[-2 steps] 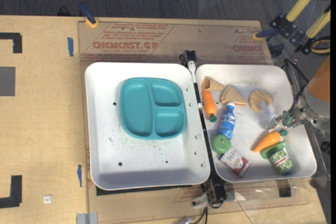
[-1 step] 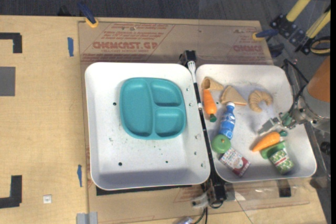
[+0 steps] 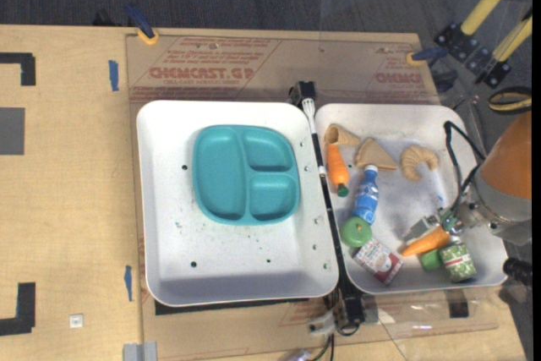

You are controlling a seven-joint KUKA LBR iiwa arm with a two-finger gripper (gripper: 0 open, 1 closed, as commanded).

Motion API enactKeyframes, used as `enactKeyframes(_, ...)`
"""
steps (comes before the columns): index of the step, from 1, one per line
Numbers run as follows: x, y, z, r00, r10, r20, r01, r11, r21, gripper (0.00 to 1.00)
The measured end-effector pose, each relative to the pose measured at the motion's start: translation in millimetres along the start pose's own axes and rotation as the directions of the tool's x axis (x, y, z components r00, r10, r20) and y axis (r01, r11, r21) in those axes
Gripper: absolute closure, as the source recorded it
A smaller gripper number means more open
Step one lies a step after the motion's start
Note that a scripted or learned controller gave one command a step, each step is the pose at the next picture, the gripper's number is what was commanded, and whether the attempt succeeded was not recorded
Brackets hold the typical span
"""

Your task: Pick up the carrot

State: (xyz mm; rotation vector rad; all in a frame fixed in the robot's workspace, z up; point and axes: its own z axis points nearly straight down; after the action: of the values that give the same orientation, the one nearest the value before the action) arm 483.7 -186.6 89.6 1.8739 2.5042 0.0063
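Two white bins [image 3: 228, 287] are sitting on tan cardboard printed with faded red lettering [image 3: 200, 72]. A teal divided plate [image 3: 247, 173] is showing its plain, unpatterned surface against the left bin's speckled white floor. In the right bin, an orange carrot [image 3: 337, 167] with a green tip is lying beside a blue bottle [image 3: 366, 197] with a white cap. A second orange carrot [image 3: 425, 242] is glowing near a green-and-white can [image 3: 457, 260]. Blue tape [image 3: 113, 74] is marking the bench.

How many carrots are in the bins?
2. One carrot lies at the left edge of the right bin, beside the blue bottle. The other carrot lies lower right, at the gripper. More may be hidden.
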Motion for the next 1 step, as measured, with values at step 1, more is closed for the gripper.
enactKeyframes(1,-1.2,3.5,-12.3,1.000,-0.003,0.006,0.003,1.000,-0.008,1.00)
